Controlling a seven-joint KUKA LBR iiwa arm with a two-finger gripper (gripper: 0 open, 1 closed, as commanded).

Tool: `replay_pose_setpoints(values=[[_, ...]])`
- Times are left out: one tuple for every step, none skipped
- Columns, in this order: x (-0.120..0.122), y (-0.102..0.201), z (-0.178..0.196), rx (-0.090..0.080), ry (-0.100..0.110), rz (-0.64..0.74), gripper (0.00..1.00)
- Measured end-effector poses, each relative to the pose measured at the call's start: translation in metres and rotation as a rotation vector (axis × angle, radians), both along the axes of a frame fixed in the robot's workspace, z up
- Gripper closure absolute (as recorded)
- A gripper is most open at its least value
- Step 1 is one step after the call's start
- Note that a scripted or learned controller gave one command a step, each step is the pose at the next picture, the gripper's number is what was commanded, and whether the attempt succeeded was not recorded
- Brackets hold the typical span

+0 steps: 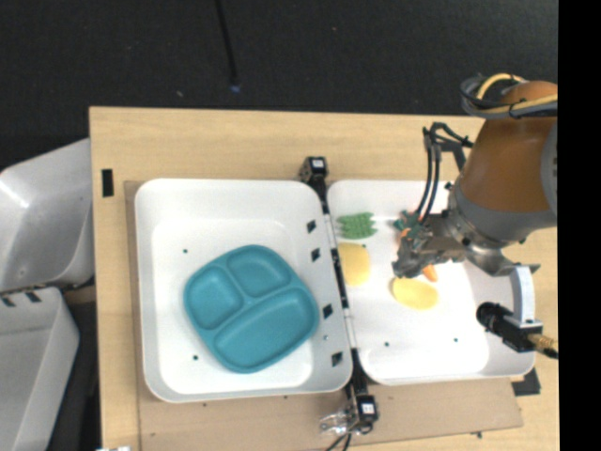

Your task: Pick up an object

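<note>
The two-finger gripper (410, 263) hangs low just above the flat yellow oval piece (414, 294), apparently lining up a grasp; its closure I cannot tell.

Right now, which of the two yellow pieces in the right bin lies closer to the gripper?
The lower-right yellow piece, just under the gripper. The other yellow piece lies by the divider, beneath the green item.

Smooth white plastic bins (160, 365), faintly glossy, matt teal plastic divided plate (249, 306), pale wood-grain bench top (235, 144), matt yellow pieces (414, 293) just below the jaws, glossy orange arm casing (507, 163).
</note>
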State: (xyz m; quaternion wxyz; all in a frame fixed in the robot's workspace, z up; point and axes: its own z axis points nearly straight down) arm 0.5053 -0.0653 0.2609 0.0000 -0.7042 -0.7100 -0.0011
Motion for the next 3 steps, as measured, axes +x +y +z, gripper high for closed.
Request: replay_pose_setpoints(values=[[0.002,0.045,-0.003,0.000,0.001,-0.001,1.00],[0.011,0.098,0.002,0.000,0.000,0.000,1.00],[0.030,0.149,-0.004,-0.001,0.001,0.000,1.00]])
